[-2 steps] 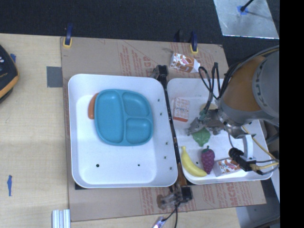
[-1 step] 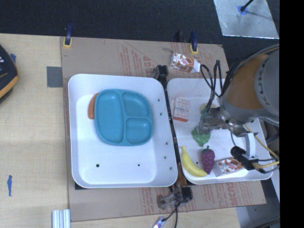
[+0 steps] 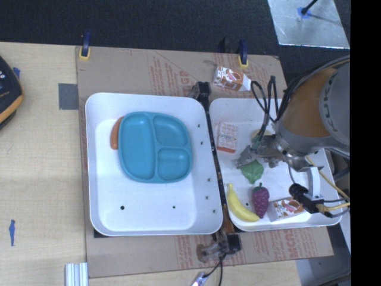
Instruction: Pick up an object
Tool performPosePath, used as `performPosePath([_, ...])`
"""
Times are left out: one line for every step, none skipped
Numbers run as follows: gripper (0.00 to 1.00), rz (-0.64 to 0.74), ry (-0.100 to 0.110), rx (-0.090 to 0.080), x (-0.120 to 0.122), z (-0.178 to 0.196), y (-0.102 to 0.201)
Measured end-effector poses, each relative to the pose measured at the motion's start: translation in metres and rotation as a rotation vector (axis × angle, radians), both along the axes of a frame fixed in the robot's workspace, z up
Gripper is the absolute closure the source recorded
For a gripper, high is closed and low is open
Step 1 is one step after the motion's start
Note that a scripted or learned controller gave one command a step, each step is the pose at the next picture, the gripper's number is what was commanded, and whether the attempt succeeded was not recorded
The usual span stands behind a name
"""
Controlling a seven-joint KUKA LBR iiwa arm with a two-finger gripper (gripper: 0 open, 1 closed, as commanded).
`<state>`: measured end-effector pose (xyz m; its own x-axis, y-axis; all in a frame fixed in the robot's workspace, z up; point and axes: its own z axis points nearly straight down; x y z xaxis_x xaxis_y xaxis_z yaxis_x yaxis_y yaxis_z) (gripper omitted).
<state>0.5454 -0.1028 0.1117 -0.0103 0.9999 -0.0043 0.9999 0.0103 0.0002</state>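
Observation:
The right bin (image 3: 235,107) holds a small white and red carton (image 3: 227,137), a green leafy toy (image 3: 252,171), a purple grape bunch (image 3: 260,199), a yellow banana (image 3: 239,205) and a second carton (image 3: 287,208). My gripper (image 3: 255,157) hangs low over the middle of this bin, directly above the green toy's upper edge. The arm's grey and orange body covers the bin's right side. I see nothing lifted off the bin floor.
The left bin (image 3: 149,216) carries a blue divided plate (image 3: 155,146) with an orange item (image 3: 114,134) poking out at its left. Another carton (image 3: 231,79) lies on the cardboard behind the right bin. Black cables (image 3: 265,97) loop above the gripper.

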Motion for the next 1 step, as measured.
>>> performPosePath([1.0,0.001,-0.002,-0.001,0.0002,0.01,-0.0009])
